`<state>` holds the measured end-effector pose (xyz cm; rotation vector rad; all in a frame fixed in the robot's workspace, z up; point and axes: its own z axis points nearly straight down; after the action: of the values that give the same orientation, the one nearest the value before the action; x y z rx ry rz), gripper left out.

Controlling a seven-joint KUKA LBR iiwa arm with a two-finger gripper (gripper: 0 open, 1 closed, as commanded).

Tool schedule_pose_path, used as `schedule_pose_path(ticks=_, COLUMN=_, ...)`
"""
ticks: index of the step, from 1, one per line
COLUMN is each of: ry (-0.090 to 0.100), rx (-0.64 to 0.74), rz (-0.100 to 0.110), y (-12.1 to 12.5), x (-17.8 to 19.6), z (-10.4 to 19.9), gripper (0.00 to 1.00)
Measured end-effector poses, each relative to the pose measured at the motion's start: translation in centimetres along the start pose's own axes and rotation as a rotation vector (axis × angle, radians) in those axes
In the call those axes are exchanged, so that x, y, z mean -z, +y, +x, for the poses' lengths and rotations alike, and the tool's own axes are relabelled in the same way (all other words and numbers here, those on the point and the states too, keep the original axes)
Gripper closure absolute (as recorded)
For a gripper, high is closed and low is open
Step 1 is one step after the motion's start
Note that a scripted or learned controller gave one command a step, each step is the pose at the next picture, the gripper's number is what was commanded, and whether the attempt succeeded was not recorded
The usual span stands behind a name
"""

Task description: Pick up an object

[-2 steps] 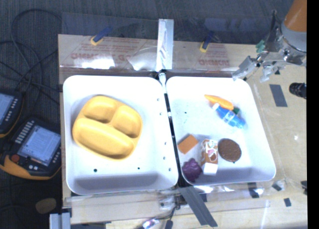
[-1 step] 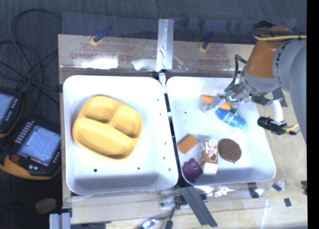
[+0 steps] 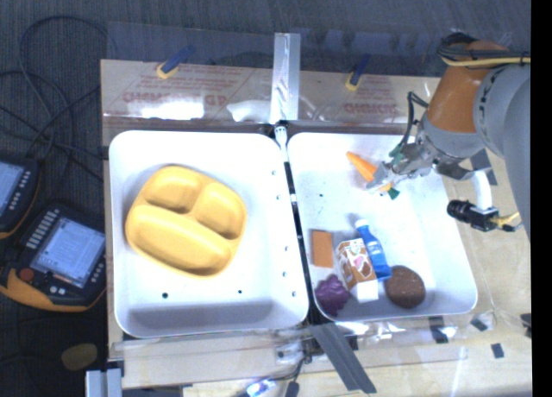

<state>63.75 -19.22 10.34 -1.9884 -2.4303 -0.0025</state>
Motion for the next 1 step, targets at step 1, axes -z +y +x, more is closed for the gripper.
schedule_pose_path(ticks=1, ry=0.000, rx=0.000, rz=0.000, y=0.00, x=0.00, z=0.00, gripper=0.00)
